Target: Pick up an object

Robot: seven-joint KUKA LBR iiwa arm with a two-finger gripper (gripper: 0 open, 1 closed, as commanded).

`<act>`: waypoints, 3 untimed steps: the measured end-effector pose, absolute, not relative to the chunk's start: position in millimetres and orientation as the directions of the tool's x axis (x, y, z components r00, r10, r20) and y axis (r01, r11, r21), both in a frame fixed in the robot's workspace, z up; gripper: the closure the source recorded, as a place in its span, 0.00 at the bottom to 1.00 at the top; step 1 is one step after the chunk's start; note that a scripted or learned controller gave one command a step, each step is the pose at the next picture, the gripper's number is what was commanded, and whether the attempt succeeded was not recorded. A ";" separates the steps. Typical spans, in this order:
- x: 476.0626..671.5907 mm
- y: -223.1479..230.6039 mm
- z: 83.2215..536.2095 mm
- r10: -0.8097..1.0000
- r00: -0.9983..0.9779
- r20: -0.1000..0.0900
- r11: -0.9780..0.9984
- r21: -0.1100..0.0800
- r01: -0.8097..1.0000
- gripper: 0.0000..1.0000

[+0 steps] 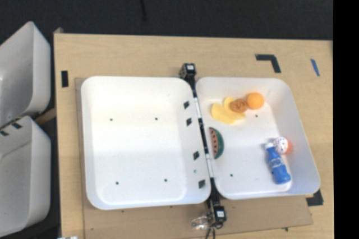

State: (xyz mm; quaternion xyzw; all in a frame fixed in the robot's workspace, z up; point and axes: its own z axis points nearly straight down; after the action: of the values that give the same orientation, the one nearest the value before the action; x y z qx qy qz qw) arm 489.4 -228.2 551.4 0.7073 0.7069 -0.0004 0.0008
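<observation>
**A:** Looking down on the bench (168,55) now, and first the hard-to-read bits: that brown lump (238,105) in the right bin (297,120), I can't tell what it is. It sits on the yellow piece (223,114), partly covering it.

**B:** And the watermelon slice (216,142)?

**A:** Tucked right against the divider between the bins, its left edge cut off by the rim. The small white-and-orange ball (282,146) is blurry too, touching the top end of the blue bottle (277,164).

**B:** So everything's on one side?

**A:** All in the right bin. Orange ball (255,100) at the far end, touching the brown lump. Bottle lying flat near the right wall. The left bin (95,137) shows white floor with a few dark dots.

**B:** The gripper, apart or together?

**A:** Can't tell you, nothing here settles that. White shapes (19,137) at the left edge are cropped by the frame.
</observation>
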 end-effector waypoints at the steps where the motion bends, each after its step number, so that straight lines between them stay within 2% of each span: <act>1: 489.5 -228.5 551.4 1.000 -0.001 -0.002 0.001 0.000 1.000 1.00; 3: 489.6 -228.5 551.3 1.000 -0.001 -0.002 0.001 0.000 1.000 1.00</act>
State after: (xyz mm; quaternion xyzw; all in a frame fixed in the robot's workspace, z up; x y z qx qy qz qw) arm 489.6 -228.5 551.3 0.7067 0.7075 -0.0007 0.0009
